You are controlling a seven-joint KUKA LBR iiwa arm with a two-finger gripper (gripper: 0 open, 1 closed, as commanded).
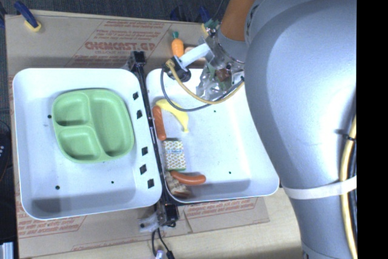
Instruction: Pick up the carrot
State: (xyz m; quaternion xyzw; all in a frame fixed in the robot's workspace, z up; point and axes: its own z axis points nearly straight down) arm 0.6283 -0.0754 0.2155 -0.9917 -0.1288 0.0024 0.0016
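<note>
I'm seeing the gripper [213,79] hanging over the far end of the right bin [242,148], close under the orange wrist band. Can't tell what it is doing from this angle; too much clutter and cable around it. Nothing orange showing at the tip, so I'm not calling a grasp.

The carrot [177,47] is lying outside the bins, on the cardboard [91,39] just past the right bin's far rim, green top pointing away. It's sitting near the gripper, slightly to the left of it in the view.

I'm judging the pick as not yet done: approach looks close, grasp and lift are remaining.

In the right bin, against the divider: a hot dog [159,121], a banana [174,116], a checked block [174,153], another sausage [188,178] at the near end. The left bin [36,179] is holding a green divided plate [92,124].

Red print on the cardboard is reading roughly "CHEMCAST GP"; the smaller lines are too blurred to read.
</note>
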